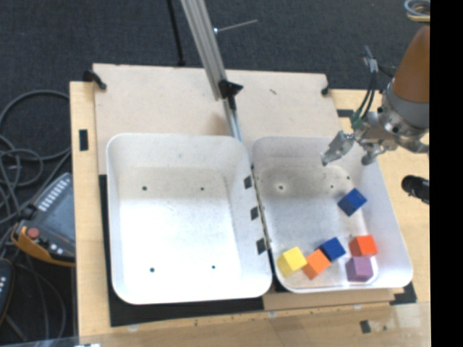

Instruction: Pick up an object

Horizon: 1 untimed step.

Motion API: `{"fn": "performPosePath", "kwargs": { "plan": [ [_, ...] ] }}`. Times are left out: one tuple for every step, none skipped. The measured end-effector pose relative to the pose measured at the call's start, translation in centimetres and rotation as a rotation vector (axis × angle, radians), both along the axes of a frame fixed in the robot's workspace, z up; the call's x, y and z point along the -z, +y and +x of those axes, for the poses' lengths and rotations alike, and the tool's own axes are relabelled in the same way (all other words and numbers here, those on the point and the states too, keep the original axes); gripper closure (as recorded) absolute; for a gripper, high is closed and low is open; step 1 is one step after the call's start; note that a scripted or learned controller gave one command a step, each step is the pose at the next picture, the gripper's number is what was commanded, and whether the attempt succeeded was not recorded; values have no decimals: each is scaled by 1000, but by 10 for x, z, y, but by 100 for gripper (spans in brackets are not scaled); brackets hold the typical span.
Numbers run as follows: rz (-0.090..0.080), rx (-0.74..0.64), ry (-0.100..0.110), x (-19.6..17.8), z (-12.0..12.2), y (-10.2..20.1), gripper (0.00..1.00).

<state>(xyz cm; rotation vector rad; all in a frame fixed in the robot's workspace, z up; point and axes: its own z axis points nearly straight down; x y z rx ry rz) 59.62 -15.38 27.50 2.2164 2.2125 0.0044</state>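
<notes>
Bench (181,96) carried two white bins side by side. Right bin (304,172) held all blocks; left bin (181,208) none. My gripper (352,150) hung above right bin's far edge, fingers spread apart, nothing between them. Blue cube (352,202) lay nearest, just below gripper, apart from rest. Yellow (291,259), orange (316,263), second blue (333,248), red (363,246), purple (359,268) clustered at near edge. Judged pick not yet made: descent, closing, lift all remained.

Arm (412,71) — cut off at right edge
</notes>
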Motion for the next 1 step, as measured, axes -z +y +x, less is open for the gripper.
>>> {"fn": "performPosePath", "kwargs": {
  "plan": [
    [1, 2, 5, -23, -25, -48, 0]
  ]
}}
